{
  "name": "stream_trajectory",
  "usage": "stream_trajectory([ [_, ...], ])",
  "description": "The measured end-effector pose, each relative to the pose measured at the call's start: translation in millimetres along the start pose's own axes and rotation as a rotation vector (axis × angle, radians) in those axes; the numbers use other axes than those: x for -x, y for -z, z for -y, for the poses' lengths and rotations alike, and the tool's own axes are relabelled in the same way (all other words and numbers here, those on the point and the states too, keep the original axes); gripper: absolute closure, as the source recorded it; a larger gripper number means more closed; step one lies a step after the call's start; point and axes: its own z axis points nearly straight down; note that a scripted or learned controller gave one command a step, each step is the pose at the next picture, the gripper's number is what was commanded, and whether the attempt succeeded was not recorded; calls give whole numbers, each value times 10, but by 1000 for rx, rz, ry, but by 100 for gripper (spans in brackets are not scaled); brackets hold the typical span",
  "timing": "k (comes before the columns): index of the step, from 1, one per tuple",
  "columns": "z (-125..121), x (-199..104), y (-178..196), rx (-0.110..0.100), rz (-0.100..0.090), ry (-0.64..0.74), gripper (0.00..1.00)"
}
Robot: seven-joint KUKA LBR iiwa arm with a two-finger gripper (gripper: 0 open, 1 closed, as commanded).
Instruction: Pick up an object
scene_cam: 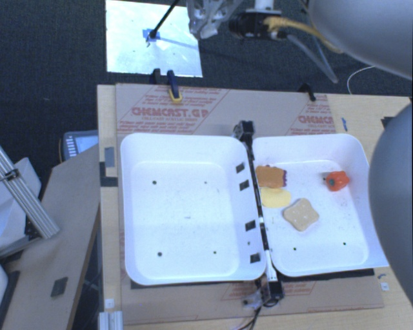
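Gripper [208, 19] sits at the top centre of the frame, high above the bench and well apart from both bins, a blurred metallic cluster with a black fitting and a yellow cable just to its right; whether it is spread or pressed together cannot be told, and nothing is seen in it. Part of the grey arm [361, 29] curves smoothly across the upper right corner, and another rounded grey part fills the right edge. Two shallow white bins of thin moulded plastic with rounded corners lie side by side on a brown board [213, 106] printed in red with what reads as "CHEMCAST GP", repeated at an angle toward the upper right. Black clips join the bins along their shared edge. In the right bin [352, 254], near its upper left, lies an orange-brown piece with a purple edge [271, 176]; just below it, touching or nearly so, a flat pale yellow slice [276, 198]; just beside that, lower right, a tan toast-shaped piece [301, 214] with a lobed outline. A small red-orange object [335, 181] rests toward the bin's upper right, apart from the others. The left bin [187, 213] has a smooth floor with a few small dark dots. A shiny metal sheet [151, 38] lies on the dark floor at the upper left.
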Motion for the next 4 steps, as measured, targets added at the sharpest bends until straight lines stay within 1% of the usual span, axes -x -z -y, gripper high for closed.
stream_trajectory([
  [1, 0, -1, -4, -1, 0, 1, 0],
  [2, 1, -6, 113, 2, -1, 4, 100],
  [3, 1, -6, 108, 1, -1, 5, 0],
  [4, 2, -11, 225, 3, -2, 9, 100],
])
